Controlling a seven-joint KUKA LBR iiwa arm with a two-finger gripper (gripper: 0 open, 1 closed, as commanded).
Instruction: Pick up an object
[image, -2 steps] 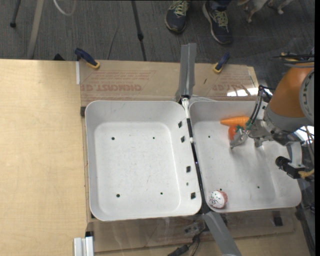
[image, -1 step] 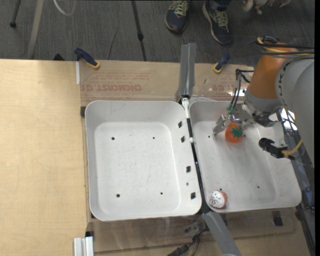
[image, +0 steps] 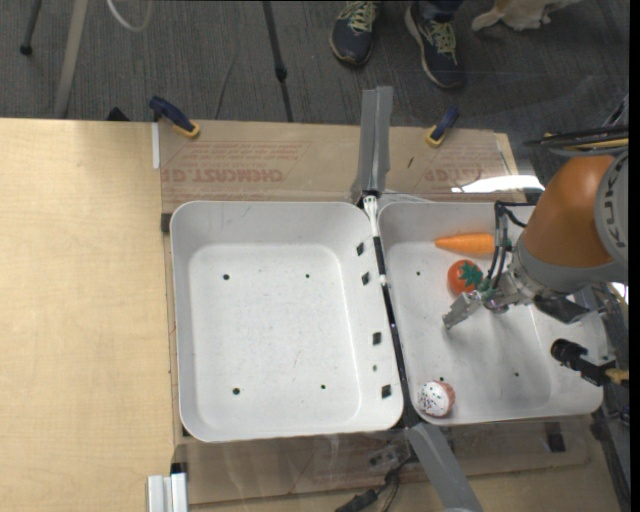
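My gripper hangs over the middle of the right bin, with its grey fingers pointing down to the left. Just above and right of the fingertips lies a red tomato-like toy with a green stem. An orange carrot lies at the back of the same bin. A small white speckled ball with a pink side rests near the bin's front left corner. Nothing shows between the fingers.
The left bin sits beside the right one, joined by a grey centre divider with black clips. Cardboard lies behind both bins. A wooden benchtop stretches to the left. The arm's orange band looms over the right bin's right side.
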